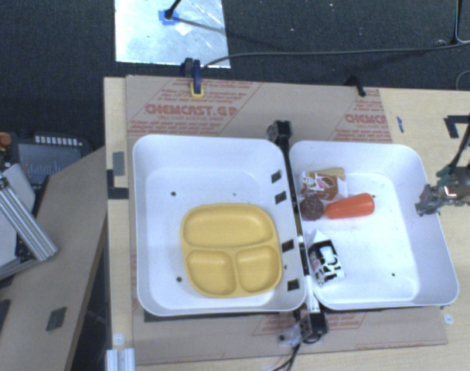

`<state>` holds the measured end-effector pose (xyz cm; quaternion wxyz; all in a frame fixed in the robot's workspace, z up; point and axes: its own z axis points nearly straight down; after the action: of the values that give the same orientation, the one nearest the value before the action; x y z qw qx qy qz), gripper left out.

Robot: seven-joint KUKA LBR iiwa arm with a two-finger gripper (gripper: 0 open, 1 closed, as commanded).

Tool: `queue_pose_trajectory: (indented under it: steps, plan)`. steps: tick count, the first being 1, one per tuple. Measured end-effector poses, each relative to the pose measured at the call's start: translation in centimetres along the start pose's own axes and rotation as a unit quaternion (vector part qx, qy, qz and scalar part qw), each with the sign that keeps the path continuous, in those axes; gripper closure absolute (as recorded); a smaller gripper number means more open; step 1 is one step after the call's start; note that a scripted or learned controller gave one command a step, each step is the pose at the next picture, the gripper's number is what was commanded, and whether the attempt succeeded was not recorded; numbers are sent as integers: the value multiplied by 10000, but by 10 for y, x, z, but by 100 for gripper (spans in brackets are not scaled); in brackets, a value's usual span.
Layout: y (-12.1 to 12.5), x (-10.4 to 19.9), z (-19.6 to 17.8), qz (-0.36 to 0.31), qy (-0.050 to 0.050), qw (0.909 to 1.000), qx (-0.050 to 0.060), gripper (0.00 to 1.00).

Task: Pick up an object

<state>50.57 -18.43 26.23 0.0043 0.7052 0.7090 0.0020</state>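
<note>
camera view, left to right: the left shallow white plastic bin on the worktop holds a yellow three-compartment plastic tray, lying flat toward its 5 o'clock corner. the right white bin carries, along its 9 o'clock side, a red-and-white printed packet, a dark round brown piece touching it at 6 o'clock, an orange carrot-shaped toy beside that, and a black-and-white printed box near the 7 o'clock corner. the grey hand sits at the bin's 3 o'clock rim; whether clenched or released, i cannot tell.

The pale wooden surface carries a brown printed cardboard sheet; on that sheet sit two shallow white bins, left bin and right bin, touching side by side.
</note>
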Motion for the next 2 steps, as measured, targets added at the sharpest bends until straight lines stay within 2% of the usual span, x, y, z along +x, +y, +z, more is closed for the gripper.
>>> queue_pose_trajectory:
  steps: [2]
  plan:
    - [7, 102, 29, -25, 27, 10000, 37, 100]
